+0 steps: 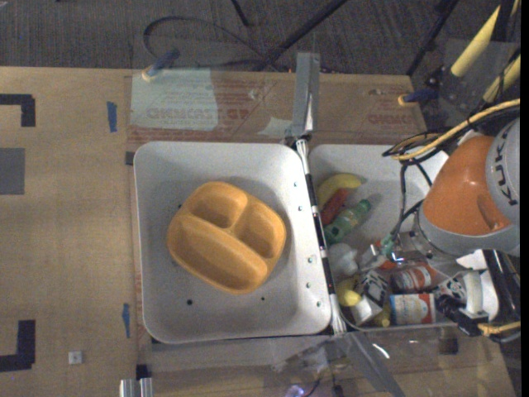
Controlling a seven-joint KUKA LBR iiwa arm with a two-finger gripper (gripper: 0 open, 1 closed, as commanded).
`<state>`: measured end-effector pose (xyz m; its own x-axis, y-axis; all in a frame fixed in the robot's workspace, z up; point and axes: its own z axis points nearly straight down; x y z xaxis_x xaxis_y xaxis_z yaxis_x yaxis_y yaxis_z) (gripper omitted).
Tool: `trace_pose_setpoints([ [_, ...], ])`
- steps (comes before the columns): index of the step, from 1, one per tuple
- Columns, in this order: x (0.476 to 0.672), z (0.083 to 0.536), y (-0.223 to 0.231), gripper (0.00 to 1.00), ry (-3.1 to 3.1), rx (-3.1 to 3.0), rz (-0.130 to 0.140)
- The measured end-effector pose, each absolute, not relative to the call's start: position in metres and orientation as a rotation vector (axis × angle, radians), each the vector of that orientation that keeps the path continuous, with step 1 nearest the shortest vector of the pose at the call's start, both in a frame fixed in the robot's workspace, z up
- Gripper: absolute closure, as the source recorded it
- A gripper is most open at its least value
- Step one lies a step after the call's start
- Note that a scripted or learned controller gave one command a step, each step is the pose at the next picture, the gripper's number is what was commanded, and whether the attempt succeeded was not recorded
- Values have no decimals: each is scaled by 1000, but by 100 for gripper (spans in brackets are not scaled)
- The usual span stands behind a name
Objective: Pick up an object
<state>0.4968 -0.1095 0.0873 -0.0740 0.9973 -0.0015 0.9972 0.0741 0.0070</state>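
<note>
Clutter of small bottles (411, 292) beside orange tray (226, 236): light, slick, best pinched across bodies; fingers' state cannot be told.

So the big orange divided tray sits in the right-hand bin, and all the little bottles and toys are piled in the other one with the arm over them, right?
Not quite. The camera view shows the orange divided tray in the left bin; the small items and the arm are at the right bin.
</note>
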Motion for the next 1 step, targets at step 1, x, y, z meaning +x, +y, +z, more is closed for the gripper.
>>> trace_pose_setpoints([
  [1, 555, 87, -125, 0, 2434, 1976, 5],
])
